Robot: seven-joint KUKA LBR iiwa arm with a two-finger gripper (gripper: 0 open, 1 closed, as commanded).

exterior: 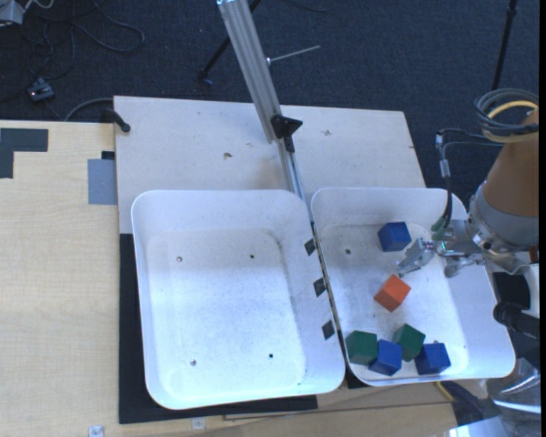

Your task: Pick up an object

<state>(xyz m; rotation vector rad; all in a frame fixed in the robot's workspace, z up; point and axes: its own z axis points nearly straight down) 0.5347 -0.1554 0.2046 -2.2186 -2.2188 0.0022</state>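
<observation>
A grey KUKA arm [505,203] with an orange band above the wrist reaches in from the right over the right-hand bin [346,209] of two shallow white bins on a bench. Its two-finger gripper [417,259] hangs over the bin's right half, between a blue cube [394,236] and an orange cube [392,292]; whether the fingers are spread or closed cannot be told at this angle, and no object is seen between them.

The orange cube, a small block with a brighter top face and darker red-orange sides, sits turned corner-on near the middle of the right bin, just below and left of the gripper and apart from it. The blue cube lies closer to the bin's far edge, just up and left of the gripper.

Along the right bin's near edge four more blocks are bunched: a dark green cube [361,345] at the left, a blue cube [387,357] touching it, a second green cube [409,340] behind that, and another blue cube [432,358] toward the near right corner.

The left bin [155,244] shares a clipped edge with the right one. A slanted aluminium rail [255,71] rises from behind the bins.
</observation>
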